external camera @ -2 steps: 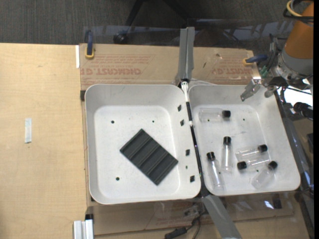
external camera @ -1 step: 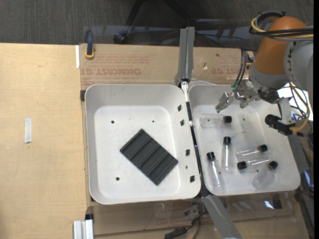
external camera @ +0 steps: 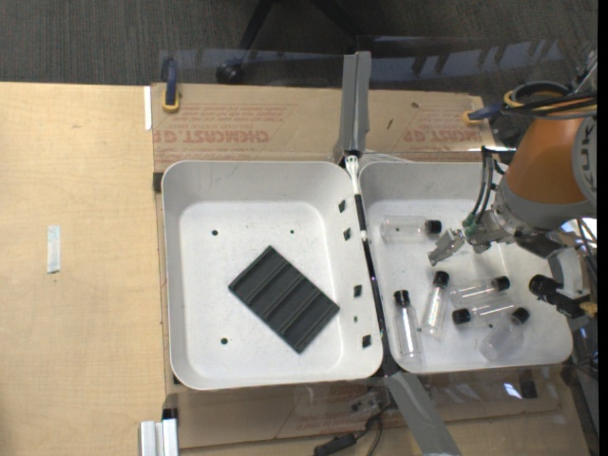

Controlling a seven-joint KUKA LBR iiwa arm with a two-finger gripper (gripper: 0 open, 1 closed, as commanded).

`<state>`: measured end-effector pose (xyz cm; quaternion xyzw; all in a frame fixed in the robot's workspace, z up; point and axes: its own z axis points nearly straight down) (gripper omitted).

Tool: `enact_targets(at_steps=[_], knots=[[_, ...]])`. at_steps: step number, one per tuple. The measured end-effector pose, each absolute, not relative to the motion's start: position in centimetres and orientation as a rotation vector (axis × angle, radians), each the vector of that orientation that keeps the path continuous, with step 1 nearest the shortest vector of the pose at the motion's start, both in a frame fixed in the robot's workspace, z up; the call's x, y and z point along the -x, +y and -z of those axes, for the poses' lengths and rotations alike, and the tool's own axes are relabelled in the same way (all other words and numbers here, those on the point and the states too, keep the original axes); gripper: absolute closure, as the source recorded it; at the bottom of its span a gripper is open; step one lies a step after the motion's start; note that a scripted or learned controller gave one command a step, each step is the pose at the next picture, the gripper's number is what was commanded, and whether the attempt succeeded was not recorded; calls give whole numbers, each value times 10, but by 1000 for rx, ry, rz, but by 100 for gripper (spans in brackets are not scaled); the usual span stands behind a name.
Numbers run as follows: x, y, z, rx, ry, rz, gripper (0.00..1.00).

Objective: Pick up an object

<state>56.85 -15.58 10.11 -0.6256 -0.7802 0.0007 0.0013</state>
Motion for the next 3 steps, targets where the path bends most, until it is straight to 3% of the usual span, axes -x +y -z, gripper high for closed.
enact_targets(at_steps=[1, 2, 3], knots=[[-659, -151, -122, 1915, -2491, -1, 0], [-606, -220, -106, 1917, -2510, 21, 0], [-591, -223, -226, 1835, -2550, -1, 0]])
